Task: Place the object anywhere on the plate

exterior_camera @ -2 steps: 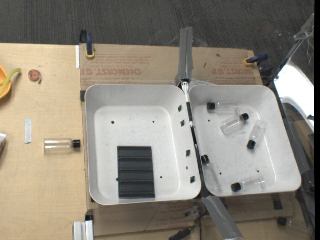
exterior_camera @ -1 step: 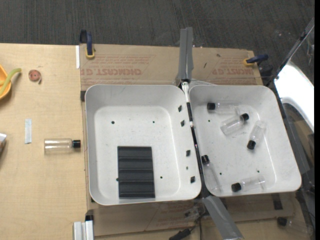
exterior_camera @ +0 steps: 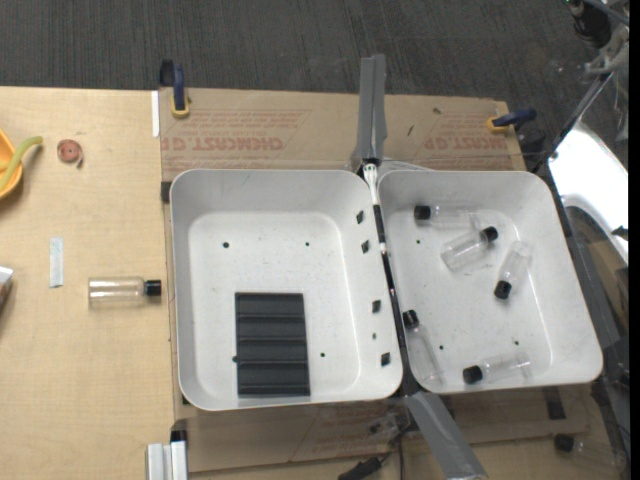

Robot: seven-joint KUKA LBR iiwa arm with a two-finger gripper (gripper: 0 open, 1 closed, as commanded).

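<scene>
Two shallow white plastic bins sit side by side on a wooden bench, over brown cardboard (exterior_camera: 330, 128).

The left bin (exterior_camera: 200, 208) has rounded corners and a speckled floor. A dark, ribbed rectangular plate (exterior_camera: 271, 344) lies flat near its front wall, with bare floor behind it and to either side.

The right bin (exterior_camera: 545, 218) holds several small clear vials with black caps, scattered apart. One vial (exterior_camera: 440, 212) lies near the back, a pair (exterior_camera: 468, 247) at the centre, another vial (exterior_camera: 510, 271) tilted just right of them, and one (exterior_camera: 495, 370) by the front wall.

A further clear bottle (exterior_camera: 123, 289) lies on its side on the bare wood left of the bins.

The gripper's state cannot be told here.
</scene>
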